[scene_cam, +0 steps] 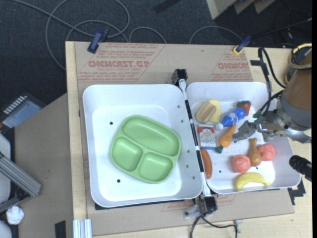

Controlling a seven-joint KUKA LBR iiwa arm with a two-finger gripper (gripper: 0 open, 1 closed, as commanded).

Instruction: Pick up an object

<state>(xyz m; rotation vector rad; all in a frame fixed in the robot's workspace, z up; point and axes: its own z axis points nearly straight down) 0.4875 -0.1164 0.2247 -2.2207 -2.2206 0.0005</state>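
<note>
Two white bins side by side, green divided plate in left bin, toy food in right, gripper low beside orange carrot, finger spread impossible to tell.

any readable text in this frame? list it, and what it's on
"CHEMCAST GP": red print on the brown protective sheet behind the left bin.
"CHEMCAST": same red print, repeated on that sheet behind the right bin; the rest is hidden.
Smaller red lines above and below each print: too blurred to read.
Small packet in the right bin: it has a printed face, too small to read.
Grey device at the left edge: markings unreadable.
</note>
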